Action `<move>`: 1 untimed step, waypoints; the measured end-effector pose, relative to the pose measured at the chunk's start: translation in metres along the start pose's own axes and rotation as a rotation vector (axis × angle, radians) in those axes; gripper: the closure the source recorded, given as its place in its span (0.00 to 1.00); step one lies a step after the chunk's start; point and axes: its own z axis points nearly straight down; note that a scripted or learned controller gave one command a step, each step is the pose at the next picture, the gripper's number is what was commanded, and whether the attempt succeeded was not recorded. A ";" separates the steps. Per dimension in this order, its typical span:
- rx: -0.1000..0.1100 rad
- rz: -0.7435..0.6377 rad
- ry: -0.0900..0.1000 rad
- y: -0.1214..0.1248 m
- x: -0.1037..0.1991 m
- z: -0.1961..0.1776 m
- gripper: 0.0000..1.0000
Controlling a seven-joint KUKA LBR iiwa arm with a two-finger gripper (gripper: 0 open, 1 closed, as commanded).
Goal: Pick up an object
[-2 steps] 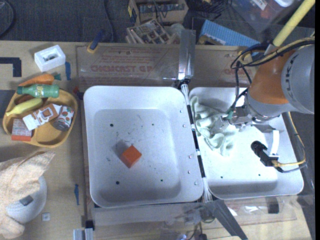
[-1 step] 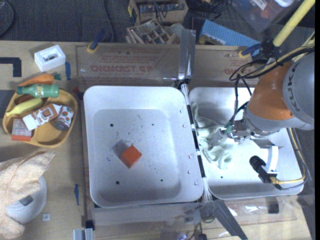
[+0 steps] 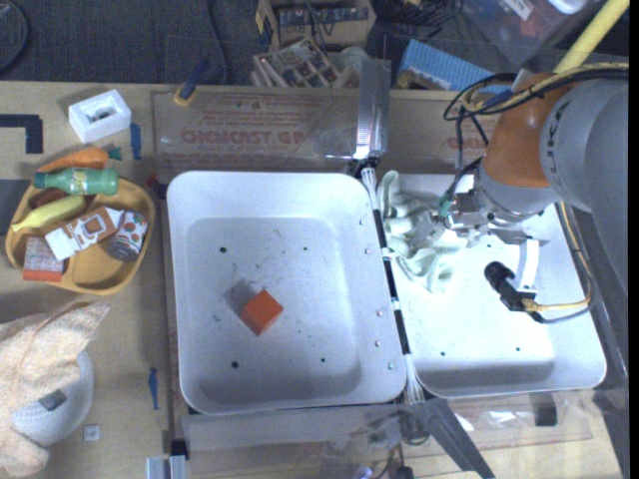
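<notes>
Camera view, slanted look down on the bench. Left bin (image 3: 200, 208): an orange block (image 3: 264, 311) sits on the floor, a bit left of centre and toward the near side, with a small grey block (image 3: 241, 294) touching its far-left corner. A few dark specks lie scattered on the bin floor.

Right bin (image 3: 519, 362): a pale mint-green crumpled thing (image 3: 419, 257) (looks like a soft cloth or glove, cannot tell which) lies at the far-left part, just beside the divider between the bins. The arm (image 3: 589, 148) comes in from the right, with its orange band (image 3: 519, 143) over the bin's far edge. The gripper (image 3: 446, 220) is down low over the right side of the pale thing, near or touching it; contact is unclear. Whether the pincer is open or closed cannot be told, since that end is a blur of grey against the white and green. A black cable connector (image 3: 504, 279) hangs just near-right of the gripper, and a yellow cable (image 3: 559, 312) trails from it.

Left of the bins: a yellow bowl (image 3: 100, 272) of toy food, with a green bottle (image 3: 78, 181) on top. A white box (image 3: 100, 115) sits farther back, and a beige cloth (image 3: 45, 352) lies at the near-left corner.
</notes>
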 end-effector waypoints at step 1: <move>-0.001 -0.204 0.001 -0.031 0.009 -0.001 0.00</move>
